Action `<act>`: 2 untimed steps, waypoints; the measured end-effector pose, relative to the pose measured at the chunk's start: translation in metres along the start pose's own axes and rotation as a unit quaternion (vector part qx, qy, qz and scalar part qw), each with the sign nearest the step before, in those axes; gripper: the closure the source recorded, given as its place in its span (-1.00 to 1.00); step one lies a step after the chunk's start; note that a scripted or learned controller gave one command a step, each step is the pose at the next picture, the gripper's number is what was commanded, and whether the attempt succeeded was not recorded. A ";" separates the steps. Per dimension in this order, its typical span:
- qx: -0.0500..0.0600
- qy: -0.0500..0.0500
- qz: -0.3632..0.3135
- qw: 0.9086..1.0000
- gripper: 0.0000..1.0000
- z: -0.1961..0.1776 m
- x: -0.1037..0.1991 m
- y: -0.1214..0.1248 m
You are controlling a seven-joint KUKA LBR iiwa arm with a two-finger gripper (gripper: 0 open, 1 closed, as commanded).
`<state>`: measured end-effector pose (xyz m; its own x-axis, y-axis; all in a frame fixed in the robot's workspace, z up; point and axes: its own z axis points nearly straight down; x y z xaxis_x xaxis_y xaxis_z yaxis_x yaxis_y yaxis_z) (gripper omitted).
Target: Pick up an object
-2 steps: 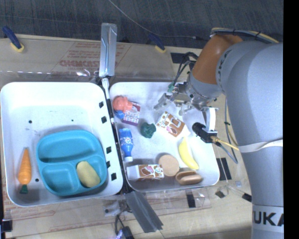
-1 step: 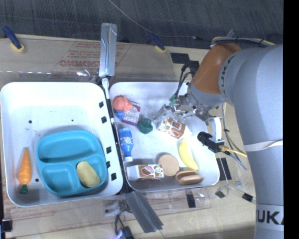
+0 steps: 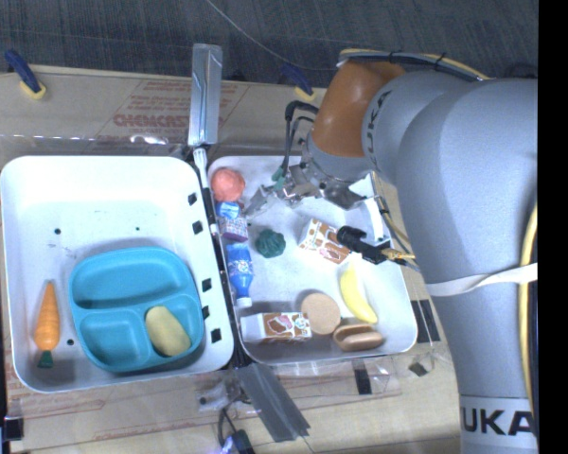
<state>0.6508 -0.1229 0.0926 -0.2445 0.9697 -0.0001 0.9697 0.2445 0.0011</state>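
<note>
Here, the gripper (image 3: 265, 197) is seen low over the right bin (image 3: 398, 301), near its far left corner, with the grey arm (image 3: 454, 159) reaching in from the right. Whether anything is clamped cannot be told from this view.

Just beside the gripper, in the far left corner of the right bin, a pink ball (image 3: 228, 183) is found. Along the left wall a blue bottle (image 3: 238, 265) is laid, and a dark green lump (image 3: 271, 244) sits near the bin's middle. A small printed carton (image 3: 324, 240) lies right of it. Along the near edge are a second carton (image 3: 282, 325), a round tan disc (image 3: 320, 311), a hot dog bun (image 3: 358, 338) and a banana (image 3: 357, 294).

In the left bin (image 3: 38, 187), a blue divided tray (image 3: 123, 301) holds a yellow potato (image 3: 168, 330) in its near right compartment; a carrot (image 3: 46, 318) lies by the left wall.
</note>
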 end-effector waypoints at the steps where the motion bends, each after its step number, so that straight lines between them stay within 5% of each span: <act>1: -0.004 -0.002 -0.028 1.000 -1.00 -0.101 -0.014 0.006; 2: -0.001 -0.001 -0.069 0.998 -1.00 -0.003 0.027 -0.030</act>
<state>0.6148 -0.1040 0.0952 -0.3762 0.9265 -0.0024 0.9265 0.3763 0.0025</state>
